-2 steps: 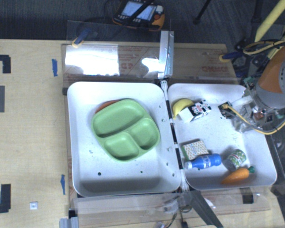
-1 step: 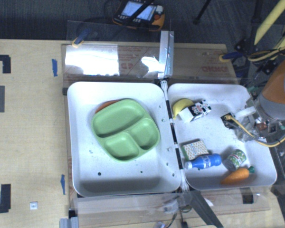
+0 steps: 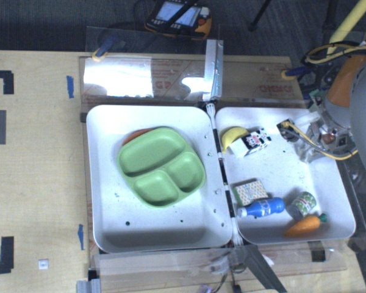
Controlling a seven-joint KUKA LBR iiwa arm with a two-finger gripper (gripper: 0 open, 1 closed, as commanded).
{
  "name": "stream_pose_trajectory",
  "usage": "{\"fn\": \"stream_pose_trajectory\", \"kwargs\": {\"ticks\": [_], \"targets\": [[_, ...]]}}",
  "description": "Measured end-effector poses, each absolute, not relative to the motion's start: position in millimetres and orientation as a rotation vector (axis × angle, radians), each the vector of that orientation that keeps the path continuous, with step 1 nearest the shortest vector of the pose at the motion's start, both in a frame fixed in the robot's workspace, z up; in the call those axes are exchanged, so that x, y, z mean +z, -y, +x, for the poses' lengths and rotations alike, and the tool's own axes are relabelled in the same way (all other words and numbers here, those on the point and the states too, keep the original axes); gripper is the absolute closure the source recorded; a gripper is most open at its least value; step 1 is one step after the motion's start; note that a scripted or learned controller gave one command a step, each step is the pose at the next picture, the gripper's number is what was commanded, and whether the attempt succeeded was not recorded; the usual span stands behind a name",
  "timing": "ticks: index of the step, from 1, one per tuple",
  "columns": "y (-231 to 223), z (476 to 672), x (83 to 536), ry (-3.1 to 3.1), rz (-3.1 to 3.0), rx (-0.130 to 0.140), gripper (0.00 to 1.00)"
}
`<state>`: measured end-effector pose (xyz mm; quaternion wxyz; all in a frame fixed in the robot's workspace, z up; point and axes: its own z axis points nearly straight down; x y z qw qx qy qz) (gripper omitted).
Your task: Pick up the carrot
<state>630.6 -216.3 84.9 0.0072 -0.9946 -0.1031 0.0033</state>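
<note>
Still undone: carrot [image 3: 304, 225] lies in the right bin [image 3: 341, 182], near-right corner, not picked.

Long axis runs approx left-right in the view w/ a slight tilt, green-topped end up-right toward the bin wall, blunter orange end down-left. Just beside it: a small can [image 3: 302, 203] above, a blue bottle [image 3: 262, 208] to its left, apparently not touching. Gripper [image 3: 305, 140] sits at the bin's far-right side, well apart from the carrot, nothing between it & the target; can't tell its state, wiring clutters it. Left to do, by my read: reach, grasp, lift. Green divided plate [image 3: 162, 166] occupies the left bin [image 3: 104, 182].
</note>
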Motion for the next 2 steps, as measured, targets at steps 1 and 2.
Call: {"fn": "stream_pose_trajectory", "kwargs": {"ticks": [1,2], "targets": [[216,593.4,87,0.336,-3.115,-0.013,1.0],[183,555.1,175,0.317,-3.124,0.002,1.0]]}}
